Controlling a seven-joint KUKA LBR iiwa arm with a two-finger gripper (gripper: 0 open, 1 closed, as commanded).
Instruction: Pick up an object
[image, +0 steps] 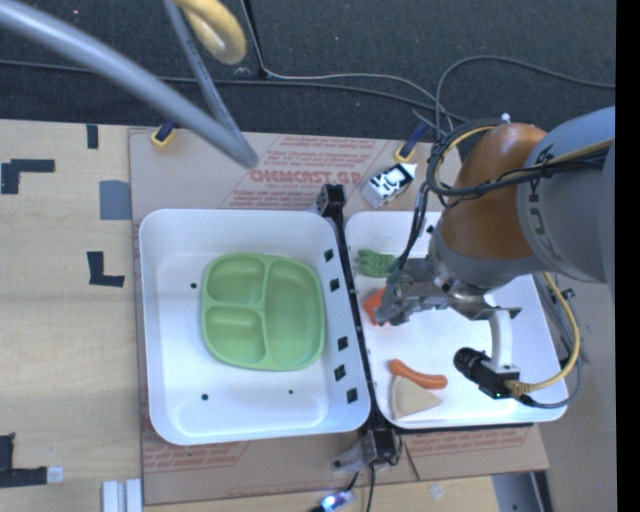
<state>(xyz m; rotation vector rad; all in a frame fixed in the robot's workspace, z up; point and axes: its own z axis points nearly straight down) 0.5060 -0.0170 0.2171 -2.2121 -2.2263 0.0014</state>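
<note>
gripper (388, 308): you see it low in the right bin (545, 395), over an orange piece (372, 305); jaws cannot be made out
left bin (160, 330): green tray (264, 310)
near edge: carrot (418, 375), wedge (412, 401)

Pale wooden surface (60, 330) marked with black tape pieces (100, 268). Brown printed cardboard sheet (300, 165) laid flat on top. Dark carpeted floor (400, 40) beyond the far edge, crossed by thin black cables (330, 75). A grey metal bar (110, 60) slanting across the upper left. Even, bright lighting throughout.
</note>
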